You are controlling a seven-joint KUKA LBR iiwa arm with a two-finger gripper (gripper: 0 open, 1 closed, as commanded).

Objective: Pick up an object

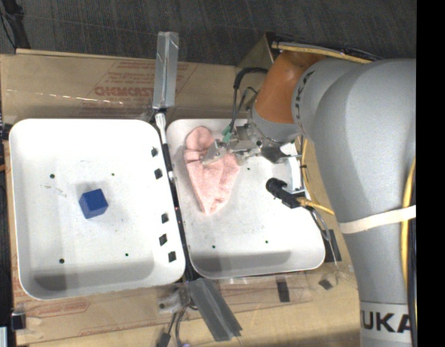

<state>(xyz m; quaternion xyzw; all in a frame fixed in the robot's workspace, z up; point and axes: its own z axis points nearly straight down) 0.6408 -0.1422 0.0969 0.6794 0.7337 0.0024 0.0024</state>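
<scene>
The arm (pixel 367 186) reads "UKA"; gripper (pixel 233 147) meets pink cloth (pixel 212 176).

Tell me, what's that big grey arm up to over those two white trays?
The arm is reaching into the right bin, with its gripper down at the upper end of a pink cloth lying there. Whether it has actually caught the cloth can't be told from this angle. A small blue cube sits by itself in the left bin. The job is simply to pick something up.
</scene>
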